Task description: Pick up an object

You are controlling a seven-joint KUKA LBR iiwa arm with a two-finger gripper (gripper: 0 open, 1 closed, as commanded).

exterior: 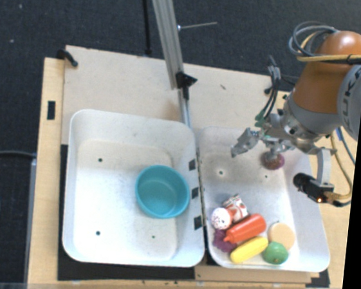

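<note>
Upper right of frame: two-finger gripper (262,145) above shallow white right bin (306,239), fingers spread, nothing between; small round purple object (272,160) just beside.

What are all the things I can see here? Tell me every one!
Bins: 2, white, side by side on the bench.
Bowl: 1, blue, in the left bin.
Purple thing: 1, small, at the back of the right bin, just under the claw.
Carrot: 1, orange-red, front of the right bin, in the pile.
Banana: 1, yellow, in front of the carrot.
Lime: 1, green, right of the banana.
Round piece: 1, pale orange, behind the lime.
Egg-like toy: 1, white and red, left of the carrot.
Pole: 1, grey metal, slanting behind the bins.
Arm: 1, grey with orange band, from the right.
Claw: 1, grey, over the right bin.
</note>
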